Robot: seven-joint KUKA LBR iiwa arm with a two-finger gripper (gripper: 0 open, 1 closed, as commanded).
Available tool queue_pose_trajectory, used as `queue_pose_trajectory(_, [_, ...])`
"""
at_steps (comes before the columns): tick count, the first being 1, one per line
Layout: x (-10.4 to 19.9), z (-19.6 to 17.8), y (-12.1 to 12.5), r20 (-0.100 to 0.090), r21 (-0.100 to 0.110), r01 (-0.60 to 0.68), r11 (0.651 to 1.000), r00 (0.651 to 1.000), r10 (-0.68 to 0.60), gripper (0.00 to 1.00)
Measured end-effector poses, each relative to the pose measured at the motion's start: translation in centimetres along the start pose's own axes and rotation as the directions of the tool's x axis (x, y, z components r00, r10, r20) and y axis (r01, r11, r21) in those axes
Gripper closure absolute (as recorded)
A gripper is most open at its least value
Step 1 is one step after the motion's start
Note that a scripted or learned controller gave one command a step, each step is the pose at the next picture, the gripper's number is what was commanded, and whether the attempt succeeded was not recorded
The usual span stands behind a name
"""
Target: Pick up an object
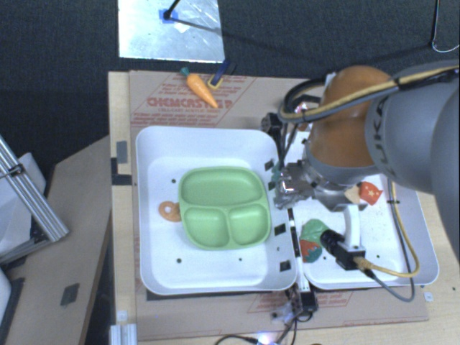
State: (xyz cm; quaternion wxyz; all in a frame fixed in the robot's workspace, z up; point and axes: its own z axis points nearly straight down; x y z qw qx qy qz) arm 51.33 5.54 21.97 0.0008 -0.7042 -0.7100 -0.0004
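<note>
Where the arm reaches low over the right bin (411,254), hides the tool (291,189) under the grey wrist: cannot tell whether open or closed, nor whether gripping anything. Just beside it, near the bin's front left corner, a green toy (314,230) touching a red piece (309,249). Behind the arm, an orange-red toy (368,191). In the left bin (154,165), a green divided plate (223,207) and an orange ring (169,211) beside it. On the counter (144,95) beyond, a carrot (201,90).
</note>
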Motion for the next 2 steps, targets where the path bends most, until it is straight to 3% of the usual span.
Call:
queue_pose_trajectory(1, [3.7, 0.6, -0.5, 0.0, 0.0, 0.0, 1.0, 1.0, 0.0, 1.0])
queue_pose_trajectory(2, [3.3, -0.6, -1.6, 0.0, -0.001, -0.006, 1.0, 1.0, 0.006, 1.0])
